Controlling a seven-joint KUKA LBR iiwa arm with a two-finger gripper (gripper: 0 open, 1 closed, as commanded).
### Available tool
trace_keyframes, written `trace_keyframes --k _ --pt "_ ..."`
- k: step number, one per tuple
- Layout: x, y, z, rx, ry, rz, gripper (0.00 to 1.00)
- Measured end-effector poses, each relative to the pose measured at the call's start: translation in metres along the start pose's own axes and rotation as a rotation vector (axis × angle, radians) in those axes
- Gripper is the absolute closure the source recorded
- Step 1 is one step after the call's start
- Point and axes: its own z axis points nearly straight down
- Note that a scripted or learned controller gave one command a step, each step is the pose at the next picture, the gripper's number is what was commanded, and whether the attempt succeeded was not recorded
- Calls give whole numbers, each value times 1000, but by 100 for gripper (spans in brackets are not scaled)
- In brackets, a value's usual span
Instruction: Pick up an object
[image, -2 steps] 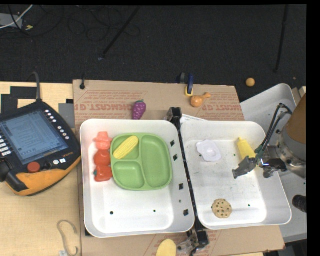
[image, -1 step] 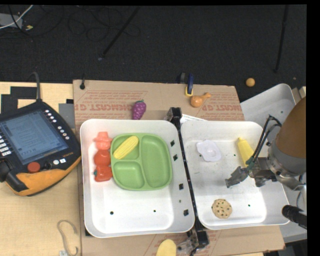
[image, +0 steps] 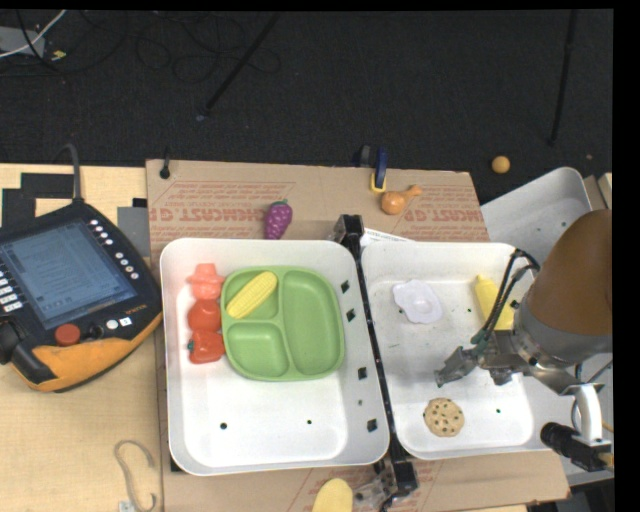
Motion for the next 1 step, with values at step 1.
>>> trace_keyframes --k 1 --pt "-5 -2 46 0 0 1 0"
